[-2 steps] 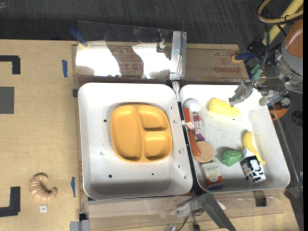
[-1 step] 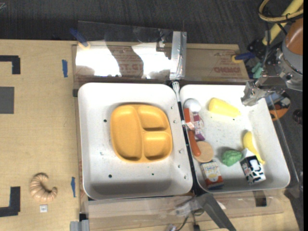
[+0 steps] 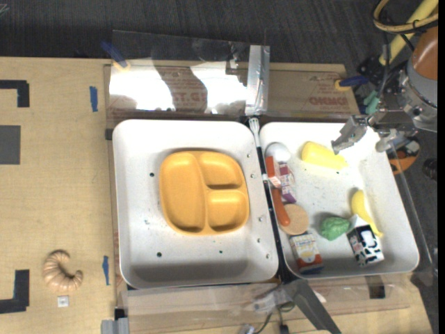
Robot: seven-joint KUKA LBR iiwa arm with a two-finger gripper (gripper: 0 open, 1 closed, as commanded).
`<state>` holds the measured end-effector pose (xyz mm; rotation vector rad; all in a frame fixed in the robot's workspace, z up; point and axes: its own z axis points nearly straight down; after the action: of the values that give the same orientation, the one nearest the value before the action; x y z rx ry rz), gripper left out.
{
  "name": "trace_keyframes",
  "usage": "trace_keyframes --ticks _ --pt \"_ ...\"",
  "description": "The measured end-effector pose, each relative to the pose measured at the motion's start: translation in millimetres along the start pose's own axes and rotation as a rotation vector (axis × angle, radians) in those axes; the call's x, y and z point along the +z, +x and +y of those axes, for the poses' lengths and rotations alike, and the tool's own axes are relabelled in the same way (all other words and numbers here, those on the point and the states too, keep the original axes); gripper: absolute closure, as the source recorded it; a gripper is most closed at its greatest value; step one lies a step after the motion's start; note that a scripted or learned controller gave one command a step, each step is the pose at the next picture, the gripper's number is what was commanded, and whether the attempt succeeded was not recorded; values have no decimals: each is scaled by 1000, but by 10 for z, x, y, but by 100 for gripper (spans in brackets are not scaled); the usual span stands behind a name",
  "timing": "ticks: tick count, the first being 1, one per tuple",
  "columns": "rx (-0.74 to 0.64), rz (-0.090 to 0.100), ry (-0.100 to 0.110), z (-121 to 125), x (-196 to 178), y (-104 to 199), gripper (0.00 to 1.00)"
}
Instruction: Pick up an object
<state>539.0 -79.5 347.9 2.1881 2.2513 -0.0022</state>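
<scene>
gripper (image 3: 363, 134) sits upper right over the right bin's (image 3: 402, 186) back edge, fingers spread, nothing in them | yellow block (image 3: 322, 155) just left, clear around it | arm cut off at right

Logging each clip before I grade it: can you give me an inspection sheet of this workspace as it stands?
Surface: tan bench bearing left bin and right bin, side by side.
Job's things: right bin holds yellow block, banana, green lump, black-and-white carton, small box, round tan disc, red tube.
Clutter: orange divided tray in left bin; croissant-shaped item on bench.
Grippers: gripper above right bin's far right corner, nothing seen between fingers.
Cables: yellow loop top right.
Surroundings: clear panel behind bins; dark floor.
</scene>
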Motion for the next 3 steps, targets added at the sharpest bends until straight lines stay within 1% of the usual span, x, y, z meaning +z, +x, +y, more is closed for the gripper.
trace_keyframes --ticks 1,2,3 --pt "369 3 8 -142 962 -120 0" --pt "790 2 8 157 2260 -801 0" --pt "932 2 4 755 2028 -604 0"
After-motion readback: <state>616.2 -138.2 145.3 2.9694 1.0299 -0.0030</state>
